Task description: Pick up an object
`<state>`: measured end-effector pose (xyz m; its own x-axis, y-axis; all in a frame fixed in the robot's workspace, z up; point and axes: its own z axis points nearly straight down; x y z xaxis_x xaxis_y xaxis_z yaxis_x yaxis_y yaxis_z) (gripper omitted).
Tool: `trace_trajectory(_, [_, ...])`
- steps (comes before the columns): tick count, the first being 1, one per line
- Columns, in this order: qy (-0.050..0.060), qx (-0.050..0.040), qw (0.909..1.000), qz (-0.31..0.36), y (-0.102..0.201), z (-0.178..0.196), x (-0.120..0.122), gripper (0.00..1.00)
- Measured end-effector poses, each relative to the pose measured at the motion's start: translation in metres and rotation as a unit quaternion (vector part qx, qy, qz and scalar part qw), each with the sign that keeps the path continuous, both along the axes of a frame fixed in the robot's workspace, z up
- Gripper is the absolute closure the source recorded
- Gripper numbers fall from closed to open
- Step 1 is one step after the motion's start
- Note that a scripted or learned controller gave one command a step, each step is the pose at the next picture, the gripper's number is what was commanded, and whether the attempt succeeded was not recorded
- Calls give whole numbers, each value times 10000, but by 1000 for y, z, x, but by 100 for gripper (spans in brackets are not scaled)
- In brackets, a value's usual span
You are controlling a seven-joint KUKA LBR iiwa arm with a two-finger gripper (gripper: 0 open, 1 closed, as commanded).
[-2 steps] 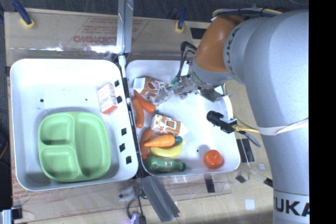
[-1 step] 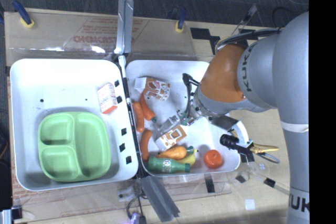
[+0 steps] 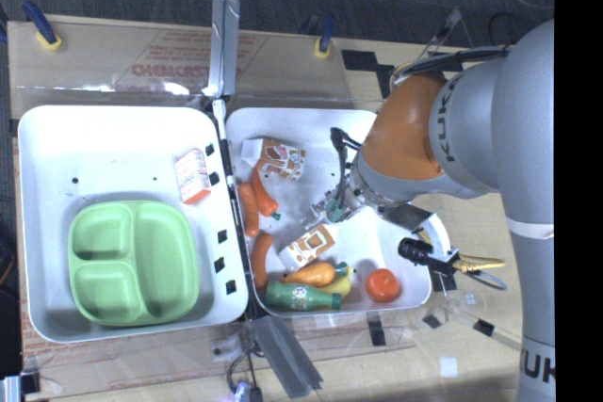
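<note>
The claw [image 3: 336, 202] sits low over the middle of the right bin [image 3: 377, 122], reaching in from the right under the arm's orange band [image 3: 407, 141]. It is small and partly lost against the white floor, so I cannot tell how it is set or whether anything is caught in it. Its tip is just above and to the right of a brown-and-white packet [image 3: 311, 246] lying flat on the bin floor; whether they touch is unclear.

The arm [image 3: 499, 127] bends in from the right edge, its thick grey body covering the bin's right side, the wrist angled down and leftward into the bin.

In the right bin, another brown-and-white packet [image 3: 281, 159] lies near the top left. Orange carrots [image 3: 256, 199] run down the left wall. Along the bottom wall lie a green bottle [image 3: 303, 297], a further orange carrot-like piece [image 3: 316, 274] above it, and a red tomato [image 3: 382, 285] to the right.

The left bin [image 3: 57, 136] holds a green divided tray [image 3: 134, 259] at its lower part and a small orange-and-white carton [image 3: 192, 175] near its right wall. Both bins rest on the counter [image 3: 122, 52].
</note>
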<state>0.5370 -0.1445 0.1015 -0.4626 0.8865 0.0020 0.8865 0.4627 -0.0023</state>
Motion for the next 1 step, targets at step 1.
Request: trace_trajectory(1, [-14,-4,10000,-96,-38,40,-4,100])
